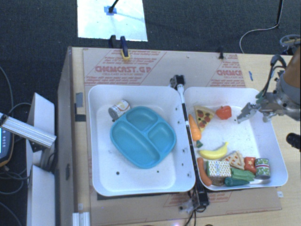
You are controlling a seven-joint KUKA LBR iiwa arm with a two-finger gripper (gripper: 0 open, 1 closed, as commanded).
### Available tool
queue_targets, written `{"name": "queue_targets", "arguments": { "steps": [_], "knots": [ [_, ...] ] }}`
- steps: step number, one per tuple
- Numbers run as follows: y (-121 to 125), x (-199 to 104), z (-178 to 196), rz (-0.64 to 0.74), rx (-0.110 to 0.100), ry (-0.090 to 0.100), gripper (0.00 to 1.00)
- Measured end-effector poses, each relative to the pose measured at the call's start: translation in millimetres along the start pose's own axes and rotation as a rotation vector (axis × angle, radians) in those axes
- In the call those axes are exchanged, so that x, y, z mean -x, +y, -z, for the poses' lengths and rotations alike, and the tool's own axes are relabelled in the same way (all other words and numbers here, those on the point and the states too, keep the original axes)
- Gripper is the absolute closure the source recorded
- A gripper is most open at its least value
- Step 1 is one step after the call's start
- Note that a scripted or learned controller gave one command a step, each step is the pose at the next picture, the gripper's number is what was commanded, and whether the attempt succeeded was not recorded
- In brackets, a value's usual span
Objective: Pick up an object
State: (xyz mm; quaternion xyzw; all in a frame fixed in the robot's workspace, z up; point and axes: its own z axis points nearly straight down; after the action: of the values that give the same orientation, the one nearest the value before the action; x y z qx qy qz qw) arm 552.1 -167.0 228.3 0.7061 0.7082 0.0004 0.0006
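In the left shallow white bin (99,140) a blue three-compartment plastic tray (142,136) is being borne, lying tilted across the middle, and a small tin can with a pale label (119,109) is lying on its side just beside the tray's upper left edge.

In the right shallow white bin (268,140) the toy foods are being kept. Along its left wall an orange toy carrot (194,127) is lying, with a pizza slice toy (204,115) just beside it and a red-orange toy pepper (224,111) next to that. Lower down a yellow toy banana (214,151) is lying, its long axis running roughly left to right with a slight upward tilt to the right. Against the near wall a cluster is being crowded together: a second orange carrot (204,171), a chequered packet (218,167), a green vegetable (241,175), a toast-like wedge (236,159) and a small striped can (262,168).

The two-finger gripper (256,110) is being held over the right bin's upper right part, and nothing is seen between its fingers; how far apart they are standing cannot be told.

The pepper is judged the likeliest object to be picked: it is lying to the left of the gripper, near it and apart from its neighbours. The banana is lying well below and left.
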Motion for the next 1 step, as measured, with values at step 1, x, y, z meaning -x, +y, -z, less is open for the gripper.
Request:
{"name": "queue_targets", "arguments": {
  "steps": [1],
  "knots": [
    [55.9,-26.1,-62.7,0.001,0.0,0.0,0.0]
  ]
}}
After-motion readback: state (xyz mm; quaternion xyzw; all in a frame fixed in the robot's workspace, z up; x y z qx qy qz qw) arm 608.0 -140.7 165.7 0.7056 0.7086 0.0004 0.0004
